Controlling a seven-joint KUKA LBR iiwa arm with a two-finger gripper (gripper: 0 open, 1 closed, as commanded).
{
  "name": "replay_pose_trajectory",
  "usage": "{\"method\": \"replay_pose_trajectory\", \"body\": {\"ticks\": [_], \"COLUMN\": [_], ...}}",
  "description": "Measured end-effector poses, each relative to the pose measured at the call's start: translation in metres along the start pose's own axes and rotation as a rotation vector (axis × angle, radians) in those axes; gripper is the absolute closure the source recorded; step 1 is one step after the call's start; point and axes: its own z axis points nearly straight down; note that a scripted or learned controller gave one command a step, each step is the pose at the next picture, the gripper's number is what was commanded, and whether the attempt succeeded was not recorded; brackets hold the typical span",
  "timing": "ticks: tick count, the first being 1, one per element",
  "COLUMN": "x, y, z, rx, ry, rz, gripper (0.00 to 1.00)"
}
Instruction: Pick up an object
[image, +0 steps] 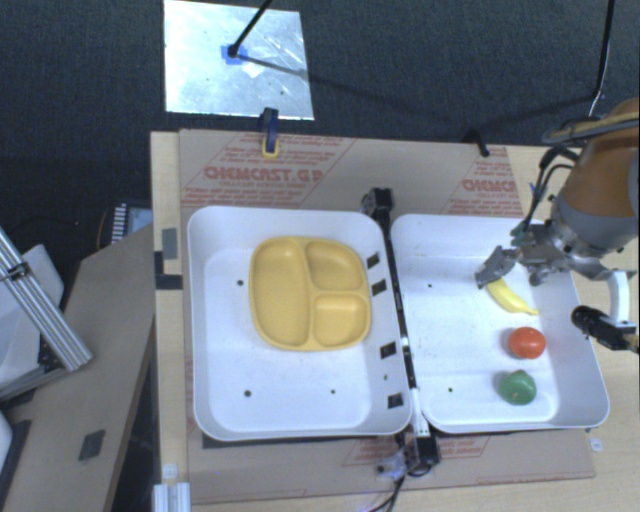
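Bench: a tan board (330, 165) with red print lies under two shallow white bins set side by side, touching along a dark middle seam.
Left bin (215, 330): holds one yellow plate (308, 292) with three sections, lying flat, nearer the bin's far edge than its near edge, closer to the middle seam than to the left wall.
Right bin (440, 300): holds three small things, all toward its right side.
Banana (510, 298): a small yellow piece lying flat near the right wall, about midway between the far and near edges, slanting toward the near right corner.
Tomato (526, 343): a red-orange round thing just beside the banana, on the side toward the near edge, apart from it by a small gap.
Green ball (517, 386): a round green thing near the near right corner, just beside the tomato and not touching it.
Arm: grey with an orange band, reaching in over the right bin's far right corner.
Claw (520, 265): low over the right bin, right above the far end of the banana. Its two fingers stand spread apart, one fingertip (494, 268) pointing toward the middle seam. Nothing sits between them; the banana lies on the bin floor under it.
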Motion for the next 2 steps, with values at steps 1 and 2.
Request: {"method": "replay_pose_trajectory", "body": {"ticks": [1, 2], "x": [0.000, 0.010], "y": [0.003, 0.002], "z": [-0.007, 0.049], "rx": [-0.013, -0.009], "ry": [-0.002, -0.001], "rz": [-0.003, -0.005], "gripper": [0.00, 0.00]}}
